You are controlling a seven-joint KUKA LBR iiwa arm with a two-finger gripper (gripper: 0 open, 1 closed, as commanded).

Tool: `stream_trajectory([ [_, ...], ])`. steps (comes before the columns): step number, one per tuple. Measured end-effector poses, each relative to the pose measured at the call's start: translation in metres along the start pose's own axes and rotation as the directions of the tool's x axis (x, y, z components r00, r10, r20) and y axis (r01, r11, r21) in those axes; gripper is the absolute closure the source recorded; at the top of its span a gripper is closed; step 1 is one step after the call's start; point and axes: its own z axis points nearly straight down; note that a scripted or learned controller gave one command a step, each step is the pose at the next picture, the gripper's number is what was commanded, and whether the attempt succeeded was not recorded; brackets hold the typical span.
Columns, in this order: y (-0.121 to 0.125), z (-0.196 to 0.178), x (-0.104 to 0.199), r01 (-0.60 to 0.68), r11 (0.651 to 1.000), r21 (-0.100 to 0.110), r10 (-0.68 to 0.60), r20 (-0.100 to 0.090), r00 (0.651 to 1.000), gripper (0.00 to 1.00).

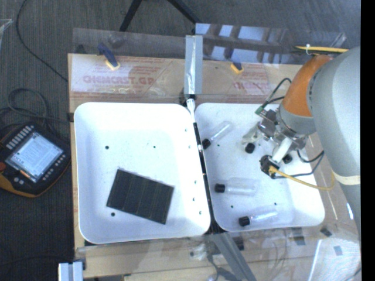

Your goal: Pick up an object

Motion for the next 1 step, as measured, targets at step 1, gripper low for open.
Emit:
stream_trajectory([
  [1, 0.0166, -0.1165, -0.0079, -0.092, 0.996, 0.010, 0.092, 0.008, 0.996, 0.00],
])
